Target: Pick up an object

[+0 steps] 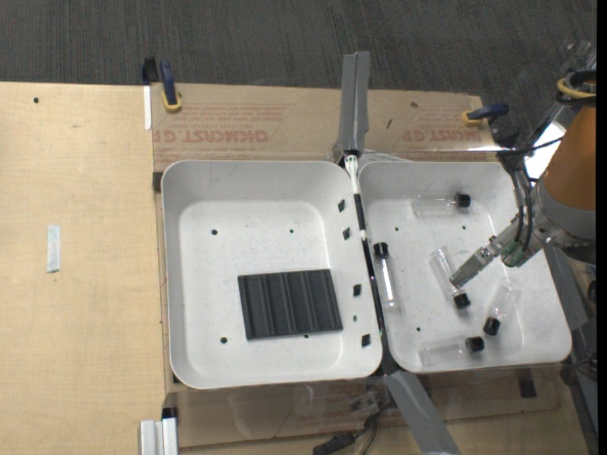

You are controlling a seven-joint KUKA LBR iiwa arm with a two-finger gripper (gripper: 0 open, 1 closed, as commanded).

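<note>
The fingers point(467, 272) hang low in the right bin point(406, 347), tips touching a clear tube point(449, 275); whether they grip it I cannot tell. More tubes point(451, 349) lie nearby. A black ribbed block point(289, 303) sits farther left.

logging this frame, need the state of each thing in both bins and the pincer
ribbed black tray: lying flat in the left bin
top tube: lying on its side, capped
divider tube: lying along the right bin's left wall, capped
middle tube: lying down, capped, at the pincer tip
right tube: lying down, capped
front tube: lying down, capped
pincer: low over the middle tube
</note>
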